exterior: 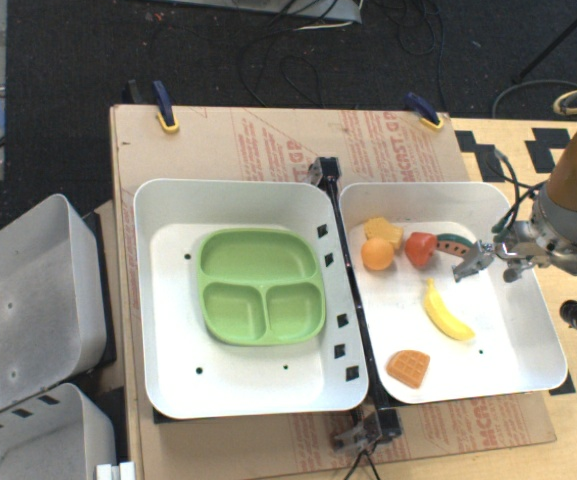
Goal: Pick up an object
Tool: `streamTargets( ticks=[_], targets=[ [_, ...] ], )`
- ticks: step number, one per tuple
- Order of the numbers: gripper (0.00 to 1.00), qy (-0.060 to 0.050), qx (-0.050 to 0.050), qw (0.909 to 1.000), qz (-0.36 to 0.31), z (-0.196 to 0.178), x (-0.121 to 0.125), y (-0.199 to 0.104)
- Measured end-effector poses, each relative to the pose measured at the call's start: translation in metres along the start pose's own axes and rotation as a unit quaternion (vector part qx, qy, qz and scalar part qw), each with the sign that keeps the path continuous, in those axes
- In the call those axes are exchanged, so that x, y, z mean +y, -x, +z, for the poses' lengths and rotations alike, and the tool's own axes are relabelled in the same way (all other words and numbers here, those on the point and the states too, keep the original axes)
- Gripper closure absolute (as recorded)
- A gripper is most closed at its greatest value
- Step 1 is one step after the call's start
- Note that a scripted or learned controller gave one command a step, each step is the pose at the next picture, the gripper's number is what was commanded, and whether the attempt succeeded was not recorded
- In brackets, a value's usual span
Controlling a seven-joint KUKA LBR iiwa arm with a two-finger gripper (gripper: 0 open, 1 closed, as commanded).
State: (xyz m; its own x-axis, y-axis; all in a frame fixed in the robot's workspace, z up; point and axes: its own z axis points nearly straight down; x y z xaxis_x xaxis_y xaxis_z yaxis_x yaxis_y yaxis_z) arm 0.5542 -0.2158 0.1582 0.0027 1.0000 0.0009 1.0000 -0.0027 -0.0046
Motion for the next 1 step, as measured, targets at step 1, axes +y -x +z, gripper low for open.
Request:
streamTargets(
  ticks=[1],
  targets=[
    [0.0,0.002,0.0,1.0,-0.002,0.0459,0.0043,-0.0071]
  ],
)
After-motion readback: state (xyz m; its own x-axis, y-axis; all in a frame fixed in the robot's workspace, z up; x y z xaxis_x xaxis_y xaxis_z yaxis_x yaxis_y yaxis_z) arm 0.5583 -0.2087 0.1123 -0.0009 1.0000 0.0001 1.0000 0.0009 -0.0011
